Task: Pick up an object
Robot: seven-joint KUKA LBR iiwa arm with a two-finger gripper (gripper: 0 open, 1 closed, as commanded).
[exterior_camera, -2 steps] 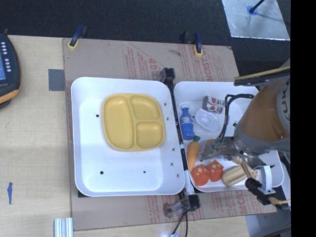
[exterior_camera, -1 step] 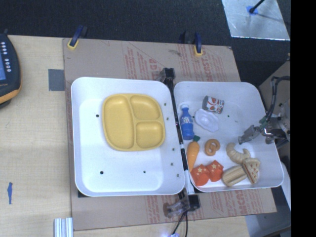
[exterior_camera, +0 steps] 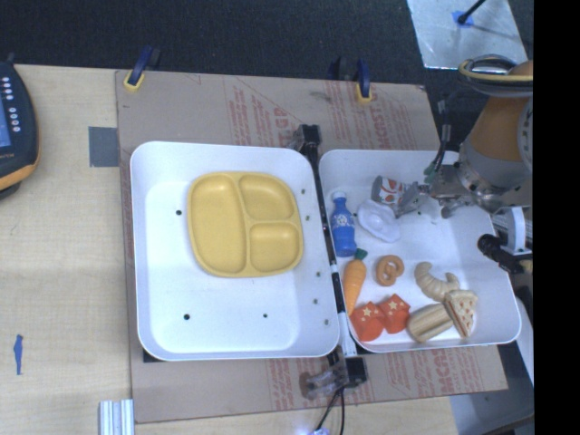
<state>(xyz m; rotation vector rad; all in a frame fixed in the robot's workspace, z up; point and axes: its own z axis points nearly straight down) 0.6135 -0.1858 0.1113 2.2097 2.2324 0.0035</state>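
Note:
My gripper hangs over the back of the right bin, next to a small red and white can and just right of a pale crumpled object. I see nothing held in it. Further toys lie in this bin: a blue bottle by the left wall, an orange carrot, a pretzel, a red pepper, a beige croissant, a bread roll and a sandwich wedge.
The left bin holds a yellow divided plate. The grey arm with its orange band enters from the right over the bin's back corner. A black device sits at the bench's left edge.

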